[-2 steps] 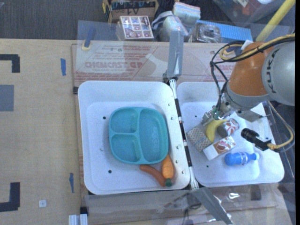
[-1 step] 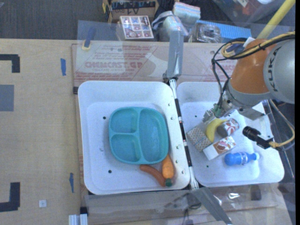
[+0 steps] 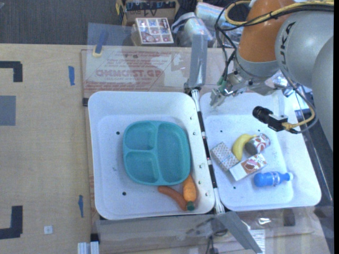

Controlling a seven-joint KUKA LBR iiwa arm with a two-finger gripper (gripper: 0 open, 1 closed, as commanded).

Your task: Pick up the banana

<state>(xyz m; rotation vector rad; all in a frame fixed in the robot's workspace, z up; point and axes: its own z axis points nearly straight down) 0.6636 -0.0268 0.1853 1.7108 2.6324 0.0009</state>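
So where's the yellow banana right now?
The yellow banana lies in the right-hand white bin, between a small patterned box and a small can.

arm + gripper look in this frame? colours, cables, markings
The large grey, rounded KUKA arm carries black lettering on its shell and a glossy orange dome-shaped band above the wrist. Yellow and black cables loop around that band. The small metallic two-finger gripper sits below a cluttered silver wrist, and a black cylindrical fitting hangs beside it.
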